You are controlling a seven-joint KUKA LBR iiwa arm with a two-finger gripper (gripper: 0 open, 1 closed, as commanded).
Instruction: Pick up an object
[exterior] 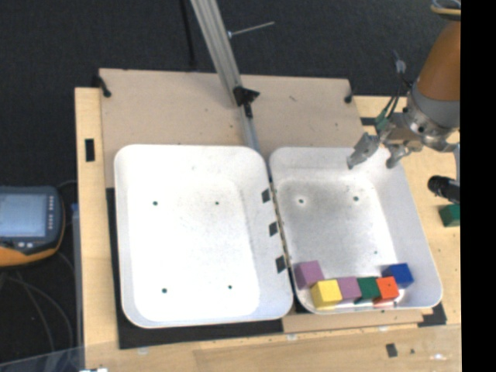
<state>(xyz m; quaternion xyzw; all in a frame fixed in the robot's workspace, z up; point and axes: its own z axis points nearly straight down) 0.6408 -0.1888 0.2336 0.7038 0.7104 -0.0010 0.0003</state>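
Approach step, nothing yet grasped. The gripper (377,150) is seen over the right bin (341,208) at its 1 o'clock corner, fingers spread apart with nothing between them, the arm (442,76) leaning in from 3 o'clock. The blocks are bunched along the bin's 6 o'clock wall: purple block (308,272), yellow block (326,291), a second mauve block (349,287), green block (367,288), orange block (387,287), blue block (398,273). Most are touching neighbours. A long traverse toward 6 o'clock is judged necessary, then a descent. The bin floor between is bare, so the path is open. The tight row and the near wall leave little finger room; the purple or blue block, at the row's ends, is judged easiest. The left bin (194,231) is not needed.
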